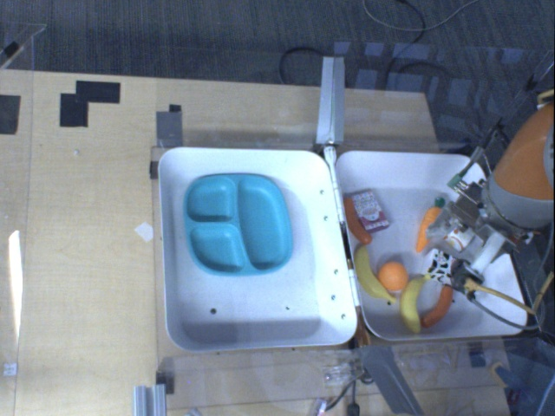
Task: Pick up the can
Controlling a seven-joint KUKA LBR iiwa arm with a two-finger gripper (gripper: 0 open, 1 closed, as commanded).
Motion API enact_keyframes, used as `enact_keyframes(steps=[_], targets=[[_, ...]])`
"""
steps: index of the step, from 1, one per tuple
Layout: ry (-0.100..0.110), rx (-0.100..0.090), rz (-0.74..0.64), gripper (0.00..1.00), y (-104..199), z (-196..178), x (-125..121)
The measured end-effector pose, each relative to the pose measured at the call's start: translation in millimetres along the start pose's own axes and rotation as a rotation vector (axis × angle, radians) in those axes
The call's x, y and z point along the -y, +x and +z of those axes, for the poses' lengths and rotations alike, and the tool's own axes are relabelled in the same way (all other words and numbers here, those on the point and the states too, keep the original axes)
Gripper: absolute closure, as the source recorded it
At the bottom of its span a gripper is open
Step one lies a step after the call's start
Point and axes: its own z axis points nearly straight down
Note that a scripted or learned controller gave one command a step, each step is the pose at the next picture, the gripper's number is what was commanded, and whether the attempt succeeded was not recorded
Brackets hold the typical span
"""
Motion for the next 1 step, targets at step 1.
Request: enact_keyframes(steps=[1], targets=[[0.001, 0.002, 0.256, 0.00, -11.1, 53.3, -53.0]])
